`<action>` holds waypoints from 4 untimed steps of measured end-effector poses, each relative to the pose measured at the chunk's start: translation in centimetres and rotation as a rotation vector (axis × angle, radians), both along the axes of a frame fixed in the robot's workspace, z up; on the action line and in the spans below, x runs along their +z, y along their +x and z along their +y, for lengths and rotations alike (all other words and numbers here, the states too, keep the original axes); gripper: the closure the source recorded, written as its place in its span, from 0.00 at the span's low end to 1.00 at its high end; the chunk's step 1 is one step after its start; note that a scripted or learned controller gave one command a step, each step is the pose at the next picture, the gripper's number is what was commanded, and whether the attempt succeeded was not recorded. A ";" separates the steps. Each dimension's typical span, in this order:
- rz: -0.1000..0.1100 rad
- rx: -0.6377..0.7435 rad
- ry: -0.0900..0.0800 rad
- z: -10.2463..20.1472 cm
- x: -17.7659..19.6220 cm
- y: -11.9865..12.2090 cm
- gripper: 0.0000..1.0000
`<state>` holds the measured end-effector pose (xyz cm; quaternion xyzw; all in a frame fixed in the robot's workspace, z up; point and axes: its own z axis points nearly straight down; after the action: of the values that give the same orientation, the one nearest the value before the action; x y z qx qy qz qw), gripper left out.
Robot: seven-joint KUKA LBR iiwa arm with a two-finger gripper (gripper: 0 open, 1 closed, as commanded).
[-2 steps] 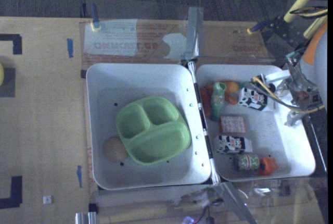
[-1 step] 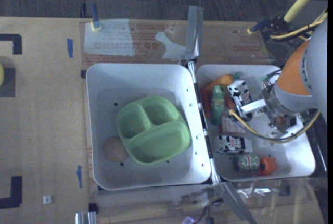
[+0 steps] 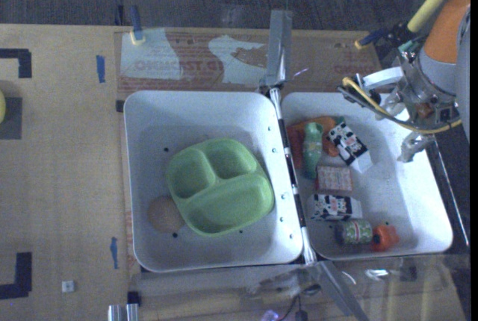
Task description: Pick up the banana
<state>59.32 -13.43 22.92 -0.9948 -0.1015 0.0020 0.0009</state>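
Bench (image 3: 60, 185): tan top, with blue tape marks and black corner marks to the left of the green plate. Left bin (image 3: 142, 118): white and shallow, holds the green plate. Right bin (image 3: 418, 207): white, directly right of the plate's bin, the 2 touching along a metal strip. Arm (image 3: 448, 36): grey with an orange band, up and well right of the plate, cut off by the right edge, draped in yellow cable. Green plate (image 3: 220, 185): 3 compartments, lying flat. Gripper (image 3: 412, 146): well right of the plate, over the right bin's far-right side, blurred against the wrist hardware; whether the claw is apart or together cannot be told. Brown ball (image 3: 163, 213): touching the plate's lower-left rim, partly hidden under it. 2 cow-print boxes: 1 (image 3: 347, 142) right of the plate and higher, 1 (image 3: 334, 206) right of it and lower. Pink box (image 3: 334, 178): between those 2. Green bottle (image 3: 312, 146): just right of the plate's bin wall, overlapping an orange item (image 3: 325, 125) too hidden to identify. Can (image 3: 355, 231) and small orange piece (image 3: 384, 237): lower right of the plate, side by side. Yellow object (image 3: 2, 109): far left of the plate on a dark square, cut off by the left edge; possibly the banana, identity, long axis and heading not determinable.
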 end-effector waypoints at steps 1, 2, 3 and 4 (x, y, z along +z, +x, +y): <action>-0.027 0.069 -0.005 1.7 -11.3 1.4 0.00; -0.001 0.063 0.000 -1.6 -1.6 4.8 0.00; -0.001 0.117 0.000 -4.8 4.5 0.7 0.00; -0.026 0.307 -0.009 1.1 -11.3 2.4 0.00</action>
<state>61.74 -12.30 11.65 -0.9676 -0.2523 -0.0101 -0.0049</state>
